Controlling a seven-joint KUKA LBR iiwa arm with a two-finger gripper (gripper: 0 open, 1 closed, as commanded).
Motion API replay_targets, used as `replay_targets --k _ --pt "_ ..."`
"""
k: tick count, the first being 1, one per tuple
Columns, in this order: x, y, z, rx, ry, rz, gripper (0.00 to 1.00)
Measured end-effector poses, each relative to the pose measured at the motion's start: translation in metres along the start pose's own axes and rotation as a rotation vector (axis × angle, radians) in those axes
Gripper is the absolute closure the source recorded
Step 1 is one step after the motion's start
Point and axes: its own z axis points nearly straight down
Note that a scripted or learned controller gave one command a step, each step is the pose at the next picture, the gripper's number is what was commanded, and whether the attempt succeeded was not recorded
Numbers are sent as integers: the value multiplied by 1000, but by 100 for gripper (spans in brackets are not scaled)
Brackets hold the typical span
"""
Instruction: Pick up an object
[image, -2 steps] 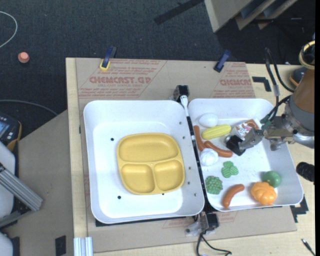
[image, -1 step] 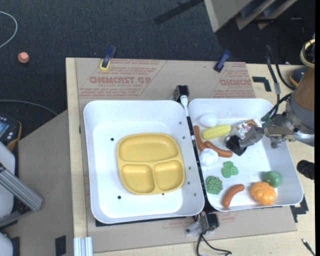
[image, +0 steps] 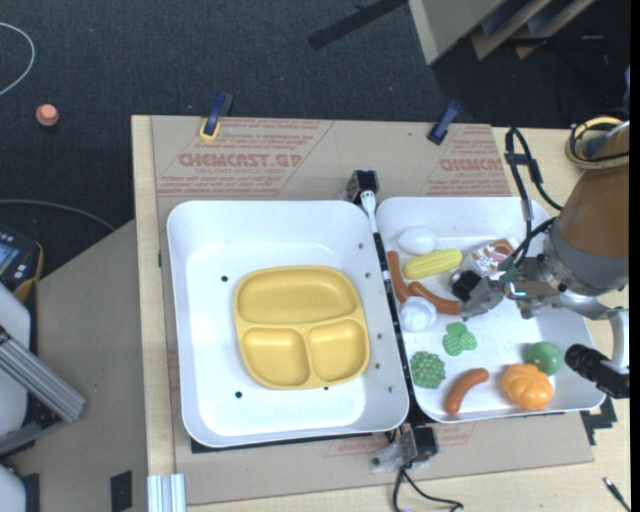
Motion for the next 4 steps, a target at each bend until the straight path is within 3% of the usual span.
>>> replay_targets --k 2,3,4 --pt "-8 1 111 -2 0 0 0" --pt "-9 2 97 -9 -2 1 100" --pt "-19 7 45 -16 -6 0 100"
